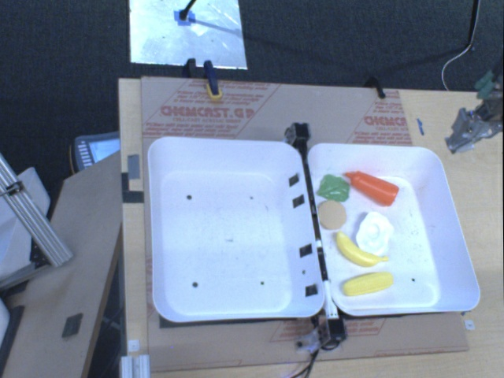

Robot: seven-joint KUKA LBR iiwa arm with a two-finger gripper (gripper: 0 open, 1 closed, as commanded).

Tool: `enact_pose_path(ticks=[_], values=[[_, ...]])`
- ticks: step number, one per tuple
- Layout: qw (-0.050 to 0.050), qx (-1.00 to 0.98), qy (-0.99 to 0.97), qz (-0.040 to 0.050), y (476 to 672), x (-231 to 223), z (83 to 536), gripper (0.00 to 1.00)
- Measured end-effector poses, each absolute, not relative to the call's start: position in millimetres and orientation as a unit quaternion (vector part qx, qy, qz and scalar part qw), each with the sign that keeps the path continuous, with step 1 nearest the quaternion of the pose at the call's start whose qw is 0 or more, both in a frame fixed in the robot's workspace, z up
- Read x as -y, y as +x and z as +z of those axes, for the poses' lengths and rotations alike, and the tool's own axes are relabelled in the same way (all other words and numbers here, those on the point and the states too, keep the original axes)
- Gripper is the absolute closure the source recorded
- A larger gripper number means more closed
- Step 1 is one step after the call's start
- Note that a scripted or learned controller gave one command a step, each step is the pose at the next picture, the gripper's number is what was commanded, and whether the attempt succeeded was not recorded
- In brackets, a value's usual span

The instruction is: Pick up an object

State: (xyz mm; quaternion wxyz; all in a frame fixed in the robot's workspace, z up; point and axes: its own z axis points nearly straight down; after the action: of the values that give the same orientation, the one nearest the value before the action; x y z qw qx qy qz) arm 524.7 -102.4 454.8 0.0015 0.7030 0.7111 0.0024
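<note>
Toy foods, any of which would serve, lie loose in the right bin (441, 172): a carrot (372, 186) nearest its far wall, a fried egg (375, 231) mid-bin, two yellow pieces (364, 268) nearer its front rim. Beyond that bin's far right corner the claw (472, 128) hangs over the worktop (429, 116), apparently staged before reaching in; whether it is parted or closed I cannot tell.

You are looking down on two white bins sitting side by side on the bench. The right bin (449, 211) is holding an orange carrot (373, 187) with a green leafy piece (333, 187) touching its left end, a tan round disc (331, 215) just below, a white fried egg (375, 231), a yellow banana (358, 250) and a yellow corn-like piece (368, 283) nearest the front wall. The left bin (165, 211) is lying alongside. The gripper (470, 130) is hanging at the right edge, well apart from the objects.
</note>
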Motion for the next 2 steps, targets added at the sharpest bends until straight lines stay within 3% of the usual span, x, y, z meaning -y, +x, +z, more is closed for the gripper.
enact_pose_path(ticks=[1,2], values=[[0.002,-0.711,0.703,0.0029,498.5,42,493,1.0],[0.001,-0.711,0.703,0.0028,486.3,-31,521,1.0]])
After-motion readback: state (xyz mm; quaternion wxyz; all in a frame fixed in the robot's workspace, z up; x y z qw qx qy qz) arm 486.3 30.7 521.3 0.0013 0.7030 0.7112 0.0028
